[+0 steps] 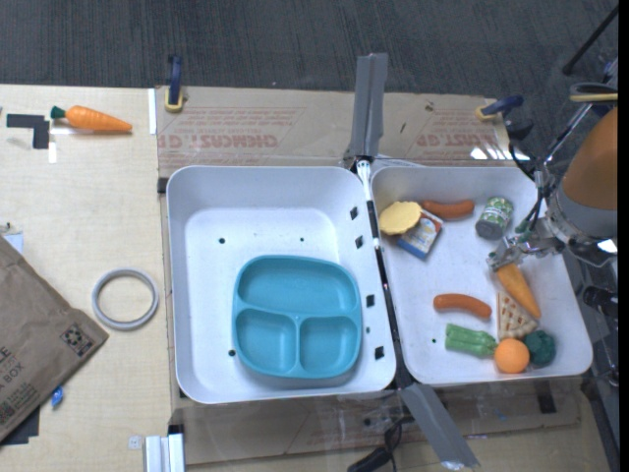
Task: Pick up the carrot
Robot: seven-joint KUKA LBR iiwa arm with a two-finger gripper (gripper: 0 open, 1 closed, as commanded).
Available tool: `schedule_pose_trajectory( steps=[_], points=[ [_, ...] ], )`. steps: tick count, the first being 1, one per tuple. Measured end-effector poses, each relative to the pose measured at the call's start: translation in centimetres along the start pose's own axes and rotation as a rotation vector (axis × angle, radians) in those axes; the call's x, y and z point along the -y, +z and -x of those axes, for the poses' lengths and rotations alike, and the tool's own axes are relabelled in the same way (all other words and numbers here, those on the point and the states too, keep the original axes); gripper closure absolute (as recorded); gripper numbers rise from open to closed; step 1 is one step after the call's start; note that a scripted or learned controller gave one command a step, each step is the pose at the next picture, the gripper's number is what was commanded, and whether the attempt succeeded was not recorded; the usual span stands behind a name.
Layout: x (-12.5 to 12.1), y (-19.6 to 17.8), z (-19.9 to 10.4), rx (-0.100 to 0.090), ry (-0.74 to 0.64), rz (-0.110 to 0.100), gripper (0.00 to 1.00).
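An orange carrot [518,289] lies in the right bin [432,362] near its right wall, pointing down and to the right. My gripper [512,254] hangs just above the carrot's upper end, close to it or touching it. The arm comes in from the right edge. A second carrot [93,119] with a green top lies on the bench at the far upper left, outside both bins.
The right bin also holds a wedge-shaped waffle [511,317], an orange ball [511,355], a dark green piece [540,345], a green vegetable [469,340], two sausages [462,306], a can [494,216] and a yellow item [400,217]. The left bin holds a teal divided plate [297,318]. A tape ring [125,296] lies on the bench.
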State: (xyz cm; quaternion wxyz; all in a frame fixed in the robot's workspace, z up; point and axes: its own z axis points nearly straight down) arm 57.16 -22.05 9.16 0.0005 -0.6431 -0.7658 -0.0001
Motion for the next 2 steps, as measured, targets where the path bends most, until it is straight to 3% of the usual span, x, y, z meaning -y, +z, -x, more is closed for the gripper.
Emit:
schedule_pose_trajectory(
  steps=[1,2],
  points=[
    [-0.4,0.0,-3.8,0.001,0.024,0.0,1.0],
    [-3.4,-9.5,-6.9,0.002,0.062,0.001,1.0]
  ],
)
